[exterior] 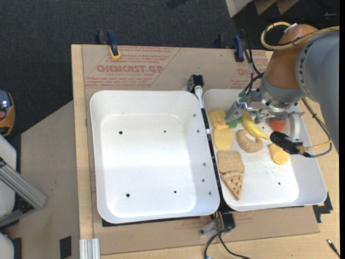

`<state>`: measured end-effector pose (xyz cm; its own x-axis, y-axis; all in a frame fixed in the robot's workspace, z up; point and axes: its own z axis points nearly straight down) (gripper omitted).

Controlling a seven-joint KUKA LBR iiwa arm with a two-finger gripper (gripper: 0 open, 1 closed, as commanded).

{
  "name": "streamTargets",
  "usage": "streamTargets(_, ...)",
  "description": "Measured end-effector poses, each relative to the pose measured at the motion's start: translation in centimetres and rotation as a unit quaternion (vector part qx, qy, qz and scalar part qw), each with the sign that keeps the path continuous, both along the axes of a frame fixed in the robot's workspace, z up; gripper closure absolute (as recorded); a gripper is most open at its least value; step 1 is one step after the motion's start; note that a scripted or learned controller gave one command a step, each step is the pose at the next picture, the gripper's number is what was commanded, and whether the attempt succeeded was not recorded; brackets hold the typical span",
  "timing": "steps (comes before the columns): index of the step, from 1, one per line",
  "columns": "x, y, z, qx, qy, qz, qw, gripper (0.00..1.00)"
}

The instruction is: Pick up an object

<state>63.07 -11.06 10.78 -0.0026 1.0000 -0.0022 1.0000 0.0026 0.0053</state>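
Camera view: we see the arm (302,53) coming in from the right, with the gripper (238,111) down over the back part of the right bin (269,190). The wrist blocks the view, so we can't tell whether the gripper is wide, narrow or holding anything.

All the loose items are in the right bin:
- A yellow block (218,117) sits by the bin's left wall, just beside the gripper.
- A pale yellow piece (223,139) lies right in front of the block.
- A small green piece (234,124) shows at the gripper tip, between the block and the banana (254,128). We can't tell if the gripper touches it.
- The banana lies slanted, with its back end under the gripper.
- A beige ring-shaped piece (249,142) is touching the banana's front side.
- A red piece (277,124) is partly hidden under the wrist.
- An orange-yellow chunk (279,156) sits right of the ring, apart from it.
- A toast slice (230,161) lies near the left wall, and a pizza slice (234,184) sits just in front of it, touching.

The left bin (145,155) stands side by side with the right one, rims touching. Both rest on a brown board (161,63), which is held by two blue clamps (112,41) at its far edge.
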Motion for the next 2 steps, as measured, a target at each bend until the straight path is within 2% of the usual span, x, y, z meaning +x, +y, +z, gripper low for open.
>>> streamTargets(1,3.1,1.2,-2.0,-0.0007,0.005,0.000,1.0000,0.00)
streamTargets(2,3.4,1.2,-0.5,-0.0018,-0.002,-0.001,1.0000,1.00)
